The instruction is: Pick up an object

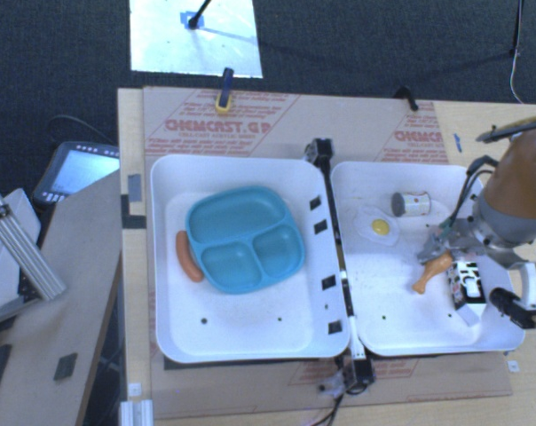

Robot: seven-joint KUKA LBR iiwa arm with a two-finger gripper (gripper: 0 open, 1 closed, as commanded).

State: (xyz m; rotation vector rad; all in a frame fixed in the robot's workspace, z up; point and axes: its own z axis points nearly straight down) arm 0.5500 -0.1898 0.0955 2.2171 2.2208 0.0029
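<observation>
In the right bin point(401, 335), my gripper point(439, 245) hangs low at the right side, on the grey arm with the orange band point(524, 180). A small orange carrot-like piece point(430, 275) lies tilted just below and left of the gripper tip, touching or nearly touching it; I cannot tell if it is gripped. A toy fried egg point(380, 228) lies to the left of the gripper. A short grey cylinder point(411, 204) lies on its side towards the back of that bin.
The left bin point(175, 318) holds a blue divided plate point(244, 239) with an orange sausage point(188, 256) beside its left edge. A ridge with black clips point(330, 238) separates the bins. The bins rest on cardboard point(250, 122).
</observation>
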